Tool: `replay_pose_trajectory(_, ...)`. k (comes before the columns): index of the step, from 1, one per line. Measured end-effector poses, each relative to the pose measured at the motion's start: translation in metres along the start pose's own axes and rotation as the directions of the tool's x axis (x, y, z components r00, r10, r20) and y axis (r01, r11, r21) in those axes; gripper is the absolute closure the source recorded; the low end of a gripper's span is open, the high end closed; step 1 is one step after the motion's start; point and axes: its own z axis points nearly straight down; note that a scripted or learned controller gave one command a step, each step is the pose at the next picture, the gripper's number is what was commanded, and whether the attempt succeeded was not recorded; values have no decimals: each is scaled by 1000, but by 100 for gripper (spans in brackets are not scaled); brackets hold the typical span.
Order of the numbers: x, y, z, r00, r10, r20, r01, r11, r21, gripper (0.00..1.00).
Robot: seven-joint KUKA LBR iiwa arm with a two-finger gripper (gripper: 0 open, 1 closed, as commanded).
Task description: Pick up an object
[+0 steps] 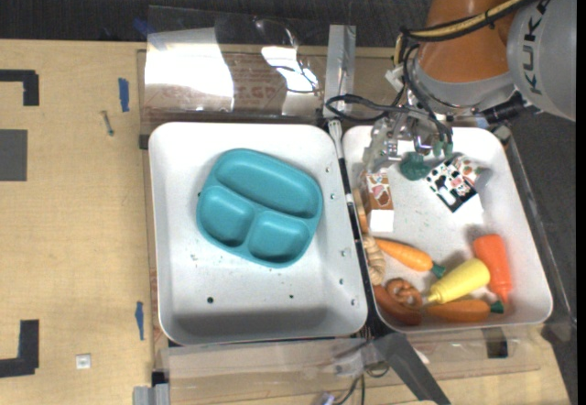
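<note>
**White bins on tan bench, arm over right bin**

White plastic, two shallow bins side by side on a tan cardboard-coloured bench top (64, 238) with black corner marks and bits of blue tape. Dark floor along the top. Clear plastic sheet (229, 73) behind the left bin, glare on it.

Left bin (183, 302): one teal divided tray (259, 206), three compartments, lying near the middle.

Right bin (526, 211): the toys are here. Black-and-white patterned block (455, 181) upper middle, small dark teal piece (414, 165) just beside it. Small box with a white label (379, 197) by the left wall. Along the bottom: orange carrot (403, 254), yellow corn-like toy (462, 279), orange-red toy (495, 261), brown pretzel-like toy (400, 295), all close or touching.

Gripper (403, 142) at the right bin's upper left, above the teal piece and box, cables around it. Cannot tell open or closed; nothing visibly held. Grey arm with orange band enters top right.
</note>
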Motion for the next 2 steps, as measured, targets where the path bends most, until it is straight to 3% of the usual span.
replay_pose_trajectory(1,-29,-1,-36,996,-85,6,85,996,0,100)
replay_pose_trajectory(2,-28,-1,-35,996,-85,4,85,996,-1,0)
